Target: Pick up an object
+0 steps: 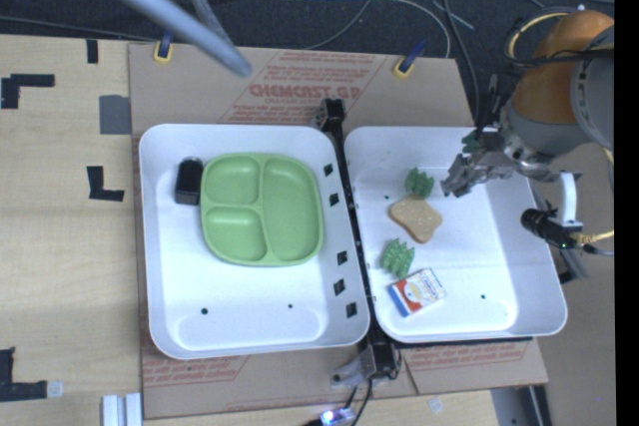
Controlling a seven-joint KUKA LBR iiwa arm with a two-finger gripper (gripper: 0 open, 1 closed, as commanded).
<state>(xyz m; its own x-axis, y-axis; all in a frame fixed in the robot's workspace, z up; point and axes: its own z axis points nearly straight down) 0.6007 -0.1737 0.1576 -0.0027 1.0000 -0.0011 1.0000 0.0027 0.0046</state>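
You have two bins side by side: the left bin [160,244] and the right bin [519,304]. The gripper [461,177] hangs over the far part of the right bin, just right of the far green piece [419,182]. Its tips are too dark and small to read, so you cannot tell how they stand, and nothing shows between them.

Count what you can pick from. The right bin holds four things: two green pieces, the far one and a near green piece [397,257]; one tan piece [415,219], which looks like toy bread, between them; and one small card [417,290] with red and blue print, nearest to you. The left bin holds two: one green plate [264,211] with three compartments, and one black block [188,182] touching the plate's left edge.

The far green piece is your closest target. It looks like a light, stiff plastic toy with a bumpy outline, so it should neither crush nor weigh much, but it may tip or skid on the smooth bin floor. Take it across its narrow middle, coming straight down.

The tan piece looks thicker and flatter-sided, probably the surest hold. The card lies flat and thin, and would likely slip away. The plate looks too broad to span.
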